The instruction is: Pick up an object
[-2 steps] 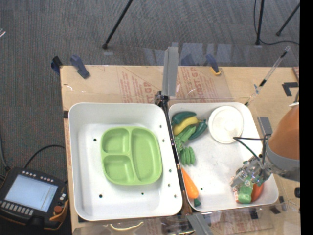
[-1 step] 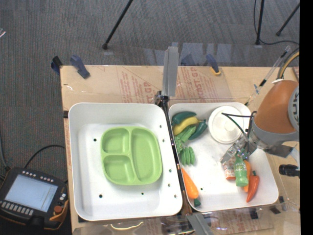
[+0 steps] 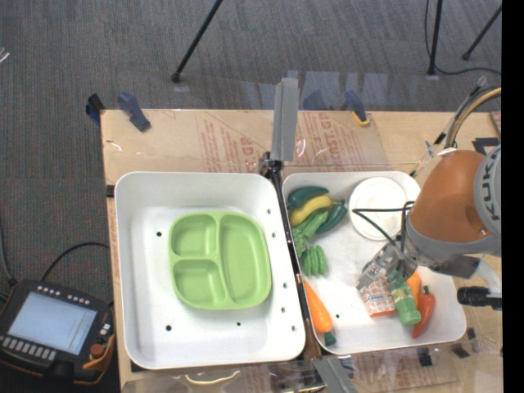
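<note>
Camera view: gripper [image 3: 383, 273] low in right bin [image 3: 344, 334], over a red-white packet [image 3: 378, 300] beside green bottle [image 3: 404, 305] and red pepper [image 3: 424, 309]. Carrot [image 3: 319, 308] along the bin's left wall. Green divided plate [image 3: 219, 259] in left bin [image 3: 139, 219].

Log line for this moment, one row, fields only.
arm: over right bin | end effector: low above red packet, beside green bottle | grasp: unconfirmed | left bin: green divided plate

Divided plate [image 3: 219, 260] in left bin [image 3: 139, 211] — toy food [image 3: 313, 211], round lid [image 3: 378, 207] in right bin [image 3: 442, 326].
</note>
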### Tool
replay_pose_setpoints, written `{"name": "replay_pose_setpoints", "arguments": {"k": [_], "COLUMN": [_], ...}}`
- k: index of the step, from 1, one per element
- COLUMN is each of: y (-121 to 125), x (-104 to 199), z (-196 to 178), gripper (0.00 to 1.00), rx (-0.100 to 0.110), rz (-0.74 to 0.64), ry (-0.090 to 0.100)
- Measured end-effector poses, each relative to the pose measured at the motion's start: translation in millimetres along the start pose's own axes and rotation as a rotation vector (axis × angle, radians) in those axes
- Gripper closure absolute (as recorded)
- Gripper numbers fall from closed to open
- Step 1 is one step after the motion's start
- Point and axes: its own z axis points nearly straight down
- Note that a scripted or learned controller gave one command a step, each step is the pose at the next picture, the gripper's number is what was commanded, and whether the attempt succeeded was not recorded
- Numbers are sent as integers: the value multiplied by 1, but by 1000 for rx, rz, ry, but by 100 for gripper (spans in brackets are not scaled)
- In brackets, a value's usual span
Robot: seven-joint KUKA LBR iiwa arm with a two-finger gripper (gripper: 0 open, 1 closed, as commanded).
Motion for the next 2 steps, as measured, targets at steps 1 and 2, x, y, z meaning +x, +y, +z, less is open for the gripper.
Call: {"name": "replay_pose_setpoints", "arguments": {"k": [1,2], "y": [24,24], "x": [45,45], "z": [0,1], "gripper": [100,0], "rx": [0,1], "rz": [-114,-113], "ry": [0,1]}}
